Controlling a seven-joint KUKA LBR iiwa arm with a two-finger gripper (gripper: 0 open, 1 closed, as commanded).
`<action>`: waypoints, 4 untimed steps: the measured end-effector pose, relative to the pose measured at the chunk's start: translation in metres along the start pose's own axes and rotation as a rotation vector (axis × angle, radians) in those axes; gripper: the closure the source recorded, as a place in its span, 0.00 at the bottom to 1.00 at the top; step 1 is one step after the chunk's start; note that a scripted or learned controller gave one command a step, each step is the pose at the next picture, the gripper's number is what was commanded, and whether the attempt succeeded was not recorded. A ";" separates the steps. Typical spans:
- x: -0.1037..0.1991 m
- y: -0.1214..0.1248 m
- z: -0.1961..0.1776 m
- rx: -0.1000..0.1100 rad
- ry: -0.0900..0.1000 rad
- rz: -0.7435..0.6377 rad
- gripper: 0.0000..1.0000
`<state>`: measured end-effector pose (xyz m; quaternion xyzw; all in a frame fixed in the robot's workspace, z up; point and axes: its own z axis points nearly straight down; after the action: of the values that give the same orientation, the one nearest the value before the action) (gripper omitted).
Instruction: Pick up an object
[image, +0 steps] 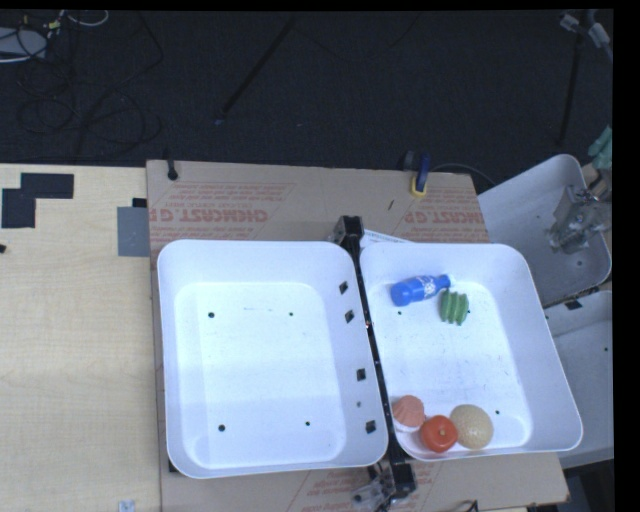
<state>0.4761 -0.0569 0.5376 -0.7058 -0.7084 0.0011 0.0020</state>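
Note:
The right bin (520, 300) holds several objects. A blue bottle (419, 289) lies on its side near the bin's far edge, with a small green ribbed piece (455, 306) just to its right. At the near edge sit a pale pink round piece (407, 410), a red tomato-like ball (438, 433) and a beige ball (472, 426), packed close together. My gripper (573, 228) hangs at the far right, outside the right bin and well apart from every object, with nothing visibly in it.
The left bin (180, 300) stands beside the right one, joined along a black clip strip (362, 340). Both rest on a cardboard sheet (260, 205) on the wooden bench (70, 350). A grey arm link (535, 205) lies behind the right bin.

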 end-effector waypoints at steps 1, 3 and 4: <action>0.030 0.000 0.000 0.001 0.000 0.000 1.00; 0.016 0.000 0.000 0.000 -0.002 0.008 1.00; 0.013 0.000 0.000 0.000 -0.002 0.004 1.00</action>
<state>0.4758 -0.0439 0.5374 -0.7072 -0.7070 0.0018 0.0013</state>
